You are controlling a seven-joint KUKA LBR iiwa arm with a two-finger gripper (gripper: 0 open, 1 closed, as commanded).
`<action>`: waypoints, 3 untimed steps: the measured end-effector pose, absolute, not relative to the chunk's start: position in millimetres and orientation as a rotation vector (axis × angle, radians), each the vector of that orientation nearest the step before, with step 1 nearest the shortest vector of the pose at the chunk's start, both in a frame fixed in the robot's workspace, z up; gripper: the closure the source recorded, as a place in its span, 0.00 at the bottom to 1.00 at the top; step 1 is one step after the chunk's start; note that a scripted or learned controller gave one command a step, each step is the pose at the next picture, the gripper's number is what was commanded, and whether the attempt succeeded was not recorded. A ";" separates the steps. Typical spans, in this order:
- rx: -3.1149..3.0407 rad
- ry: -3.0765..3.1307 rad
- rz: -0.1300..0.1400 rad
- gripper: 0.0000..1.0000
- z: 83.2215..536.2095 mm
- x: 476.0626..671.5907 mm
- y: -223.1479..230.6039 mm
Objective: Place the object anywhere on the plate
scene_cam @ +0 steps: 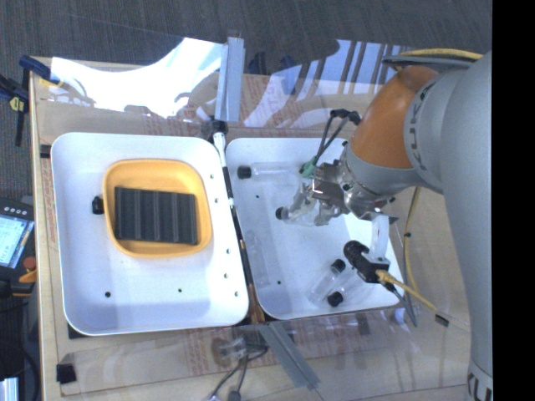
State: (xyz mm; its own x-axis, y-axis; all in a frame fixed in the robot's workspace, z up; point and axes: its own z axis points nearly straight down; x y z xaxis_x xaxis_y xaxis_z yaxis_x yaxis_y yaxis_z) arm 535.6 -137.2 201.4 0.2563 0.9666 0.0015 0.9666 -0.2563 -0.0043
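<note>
Status: task judged not done. The yellow plate [155,172] is seated in the left bin [75,291], towards the far side. A dark ribbed slab [156,214] is laid square in the middle of it. The slab is so neatly centred that it is taken to be a fixture of the plate rather than the object to be placed, though this cannot be confirmed. A small black bit [98,205] is seen just left of the plate rim, on the bin floor and not on the plate. The gripper [292,213] is positioned low over the middle of the right bin [267,291], well apart from the plate, with the arm [435,124] reaching in from the right. How far it is opened cannot be told at this slant, and nothing can be made out as held in it. Loose items in the right bin: a small black knob [243,172] at the far left corner, and clear capped pieces [335,298] at the near right, both clear of the gripper. The object is assumed to be one of these, most likely the capped pieces, so it is located in the right bin, not yet lifted. Left to do: a grasp to be secured, the object carried left across the divide between the bins, and released onto the plate. No part of that transfer is shown as completed.
</note>
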 end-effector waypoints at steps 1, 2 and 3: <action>-2.201 -2.239 0.003 1.00 216.7 547.6 -117.7; -2.035 -2.391 0.002 1.00 211.4 590.4 -98.9; -1.924 -2.483 0.002 1.00 206.7 597.4 -12.6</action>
